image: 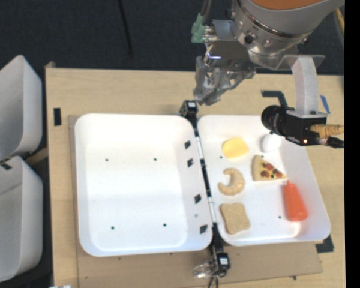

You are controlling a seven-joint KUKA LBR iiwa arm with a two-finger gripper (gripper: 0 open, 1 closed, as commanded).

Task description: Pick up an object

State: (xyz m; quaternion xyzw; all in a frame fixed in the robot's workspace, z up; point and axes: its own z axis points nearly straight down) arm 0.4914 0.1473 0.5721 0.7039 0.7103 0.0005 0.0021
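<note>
Camera view showed the grey two-finger hand (211,93), grip state untellable, with the yellow rounded block (235,147) at five o'clock.

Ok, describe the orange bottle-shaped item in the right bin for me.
The orange bottle looks like smooth plastic, with a narrower neck end pointing toward the bin's far side. It lies flat on the floor of the right bin, near its right wall, just below the pizza slice without clearly touching it. The gripper is beyond the bins, away from it.
</note>
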